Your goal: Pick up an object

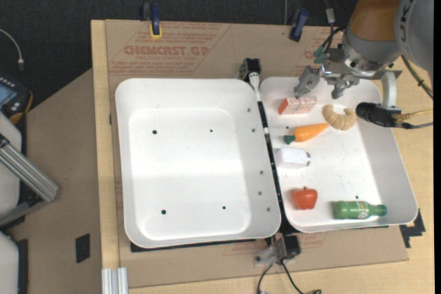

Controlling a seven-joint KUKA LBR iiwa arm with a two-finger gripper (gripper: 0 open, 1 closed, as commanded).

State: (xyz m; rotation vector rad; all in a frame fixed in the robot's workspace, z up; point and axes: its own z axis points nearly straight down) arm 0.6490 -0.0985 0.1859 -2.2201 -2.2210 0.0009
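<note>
A brown board-covered bench [207, 45] carries two shallow white bins [186, 155] [393, 169] side by side.

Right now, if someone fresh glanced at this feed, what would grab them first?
Probably the gripper, fingers apart, hanging over the far end of the right bin, just above a small pink box. Then the bright items strewn through that bin: an orange carrot mid-bin, a red tomato and a green bottle near the front.

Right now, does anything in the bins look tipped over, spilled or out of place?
Nothing spilled or damaged. The green bottle lies on its side at the near edge of the right bin. The carrot, tomato and croissant sit apart, undisturbed.
</note>
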